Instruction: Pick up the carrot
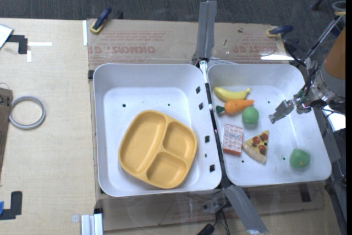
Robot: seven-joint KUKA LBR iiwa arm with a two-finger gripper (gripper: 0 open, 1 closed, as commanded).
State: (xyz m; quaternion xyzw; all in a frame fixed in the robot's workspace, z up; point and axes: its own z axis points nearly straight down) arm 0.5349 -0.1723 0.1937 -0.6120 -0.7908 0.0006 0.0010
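1. We see the carrot (pixel 237 107) lying in the right bin (pixel 308 176), near that bin's far-left corner, its green end pointing at the divider between the 2 bins.
2. The pincer (pixel 280 111) hangs over the middle of the right bin, right of the carrot and apart from it; we cannot tell whether it is apart or together, and nothing sits in it.
3. The banana (pixel 231 93) touches the carrot along its far side, so we judge that a descent placed slightly far could clamp both or nudge the carrot away.
4. The green ball (pixel 250 115) sits just beside the carrot's orange tip, on the path from the pincer; a low sideways approach could knock it into the carrot.
5. The carrot tapers, so we expect a grip near the tip to slip off.
6. The divider wall is close to the green end; a grasp there could strike the rim.
7. The pizza slice (pixel 257 146) and the pink carton (pixel 232 138) lie nearer the front edge, out of the way.
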